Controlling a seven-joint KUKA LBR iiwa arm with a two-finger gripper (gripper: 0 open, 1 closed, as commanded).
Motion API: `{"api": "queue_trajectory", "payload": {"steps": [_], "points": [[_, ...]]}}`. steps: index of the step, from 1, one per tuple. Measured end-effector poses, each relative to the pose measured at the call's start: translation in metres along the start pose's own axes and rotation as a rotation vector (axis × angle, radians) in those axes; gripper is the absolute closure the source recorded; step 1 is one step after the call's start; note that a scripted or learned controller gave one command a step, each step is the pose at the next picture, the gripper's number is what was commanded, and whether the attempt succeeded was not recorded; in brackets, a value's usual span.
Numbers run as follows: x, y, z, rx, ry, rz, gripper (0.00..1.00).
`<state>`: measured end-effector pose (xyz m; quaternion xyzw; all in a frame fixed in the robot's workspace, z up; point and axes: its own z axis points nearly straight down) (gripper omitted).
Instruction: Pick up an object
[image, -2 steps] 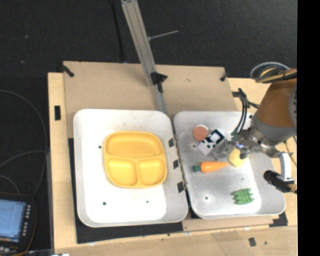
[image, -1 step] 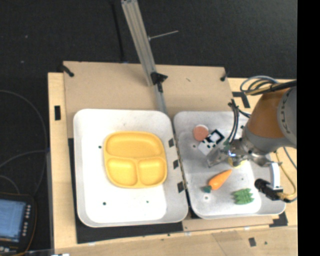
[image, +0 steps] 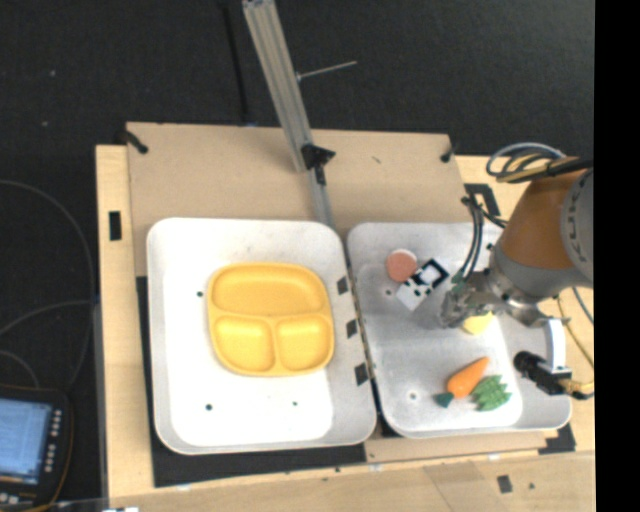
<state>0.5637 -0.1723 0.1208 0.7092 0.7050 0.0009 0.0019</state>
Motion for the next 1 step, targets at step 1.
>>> {"api": "queue_trajectory", "payload": {"steps": [1], "points": [[0.0001, 0.0001, -0.0440, -0.003, -0.001, -0.005, 1.00]]}}
